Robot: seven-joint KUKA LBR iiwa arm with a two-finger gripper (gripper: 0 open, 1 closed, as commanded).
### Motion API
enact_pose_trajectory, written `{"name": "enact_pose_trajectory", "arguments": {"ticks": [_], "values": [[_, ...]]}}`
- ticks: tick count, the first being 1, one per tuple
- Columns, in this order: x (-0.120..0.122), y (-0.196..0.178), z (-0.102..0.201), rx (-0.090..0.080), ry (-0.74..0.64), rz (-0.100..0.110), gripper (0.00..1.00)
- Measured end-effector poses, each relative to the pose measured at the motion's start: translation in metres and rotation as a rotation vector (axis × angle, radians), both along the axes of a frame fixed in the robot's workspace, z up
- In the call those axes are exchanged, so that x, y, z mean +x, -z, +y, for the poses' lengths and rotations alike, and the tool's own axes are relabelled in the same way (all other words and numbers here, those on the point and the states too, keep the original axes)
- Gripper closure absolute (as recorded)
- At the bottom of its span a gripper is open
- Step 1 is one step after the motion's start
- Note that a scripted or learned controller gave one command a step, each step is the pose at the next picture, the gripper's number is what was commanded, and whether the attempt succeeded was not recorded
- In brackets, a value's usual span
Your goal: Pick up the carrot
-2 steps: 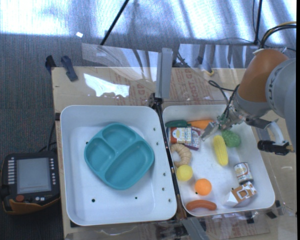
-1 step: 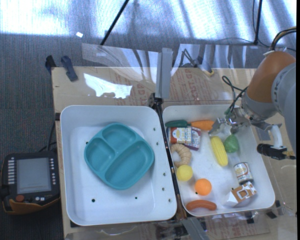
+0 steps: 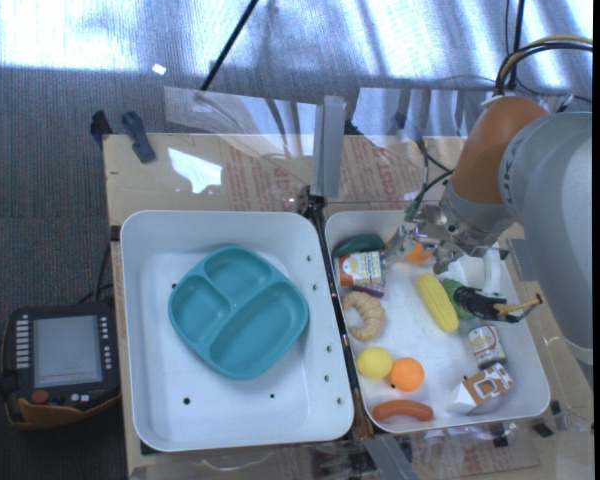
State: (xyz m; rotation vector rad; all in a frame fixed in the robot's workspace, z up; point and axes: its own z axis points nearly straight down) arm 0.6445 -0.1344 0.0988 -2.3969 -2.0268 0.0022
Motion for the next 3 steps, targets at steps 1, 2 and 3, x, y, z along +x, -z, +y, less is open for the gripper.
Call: {"name": "enact_pose_trajectory", "arguments": {"ticks": [1, 2, 3], "values": [[0.0024, 0.0068, -0.0412, -0.002, 0.158, -0.008, 0.0], [0.0015, -0.0004, -0.0384, -0.001, 0.15, 0.0, 1.0], [0.0014, 0.0003, -0.0376, -0.001, 0.149, 0.001, 0.0]]}}
